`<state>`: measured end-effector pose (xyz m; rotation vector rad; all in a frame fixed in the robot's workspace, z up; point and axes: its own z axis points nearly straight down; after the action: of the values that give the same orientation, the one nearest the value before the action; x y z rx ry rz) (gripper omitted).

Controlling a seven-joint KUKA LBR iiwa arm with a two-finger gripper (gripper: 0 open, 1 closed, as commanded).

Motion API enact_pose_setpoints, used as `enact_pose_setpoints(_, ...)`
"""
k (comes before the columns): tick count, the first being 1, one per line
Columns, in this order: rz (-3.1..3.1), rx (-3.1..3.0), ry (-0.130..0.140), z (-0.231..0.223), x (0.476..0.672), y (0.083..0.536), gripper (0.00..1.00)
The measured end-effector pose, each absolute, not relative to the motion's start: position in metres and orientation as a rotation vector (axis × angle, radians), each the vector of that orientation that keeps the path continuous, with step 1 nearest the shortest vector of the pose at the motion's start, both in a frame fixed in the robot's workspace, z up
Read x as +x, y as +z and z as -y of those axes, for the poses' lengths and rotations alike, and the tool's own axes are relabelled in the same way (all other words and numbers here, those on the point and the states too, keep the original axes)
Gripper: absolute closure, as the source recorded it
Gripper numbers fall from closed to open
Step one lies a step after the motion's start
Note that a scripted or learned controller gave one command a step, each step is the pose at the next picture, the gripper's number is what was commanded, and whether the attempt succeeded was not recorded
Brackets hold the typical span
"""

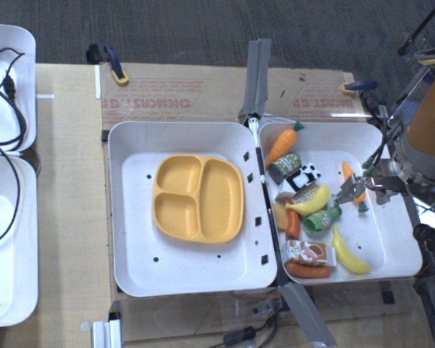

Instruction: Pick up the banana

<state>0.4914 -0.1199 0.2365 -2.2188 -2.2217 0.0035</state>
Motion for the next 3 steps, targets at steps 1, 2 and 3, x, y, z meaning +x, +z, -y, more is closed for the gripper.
enact_pose_setpoints(1, 2.055, -2.388, -0.009, 0.138, 0.558, 0.097, 0.00)
enact_pose_setpoints(2, 2.160, -2.294, -0.005, 0.117, 0.568, 0.097, 0.00)
enact_pose_setpoints(3, 2.155, -2.294, -0.009, 0.116, 0.568, 0.106, 1.00)
